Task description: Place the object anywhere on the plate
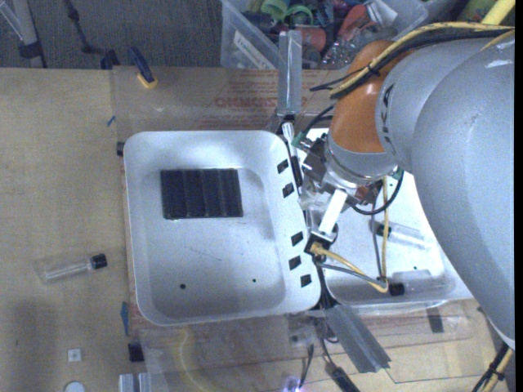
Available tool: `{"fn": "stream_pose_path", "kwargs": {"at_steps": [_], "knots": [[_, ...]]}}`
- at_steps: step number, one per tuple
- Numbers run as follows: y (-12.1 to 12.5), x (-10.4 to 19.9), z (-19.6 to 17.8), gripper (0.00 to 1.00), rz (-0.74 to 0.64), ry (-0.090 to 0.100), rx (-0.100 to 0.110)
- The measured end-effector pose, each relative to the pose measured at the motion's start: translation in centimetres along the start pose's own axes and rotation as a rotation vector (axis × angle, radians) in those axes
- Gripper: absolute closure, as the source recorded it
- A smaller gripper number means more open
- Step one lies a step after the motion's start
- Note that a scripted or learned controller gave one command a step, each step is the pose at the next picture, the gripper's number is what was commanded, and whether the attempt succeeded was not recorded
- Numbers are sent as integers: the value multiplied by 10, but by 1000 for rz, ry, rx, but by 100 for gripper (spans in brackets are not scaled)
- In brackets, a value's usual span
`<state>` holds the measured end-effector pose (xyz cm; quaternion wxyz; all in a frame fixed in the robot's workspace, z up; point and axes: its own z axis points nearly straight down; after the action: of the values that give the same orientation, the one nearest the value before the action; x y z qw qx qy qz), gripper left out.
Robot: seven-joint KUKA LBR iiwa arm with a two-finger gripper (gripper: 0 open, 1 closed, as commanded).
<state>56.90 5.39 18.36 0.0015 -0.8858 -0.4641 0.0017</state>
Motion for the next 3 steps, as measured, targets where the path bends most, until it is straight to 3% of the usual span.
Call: {"fn": "stream_pose_path", "kwargs": {"at_steps": [1,2,3], "knots": [[-38,44,-9,100,493,0,-3],[-77,147,-68,100,347,4,-4],[-45,174,-18,100,706,4,-4]]}}
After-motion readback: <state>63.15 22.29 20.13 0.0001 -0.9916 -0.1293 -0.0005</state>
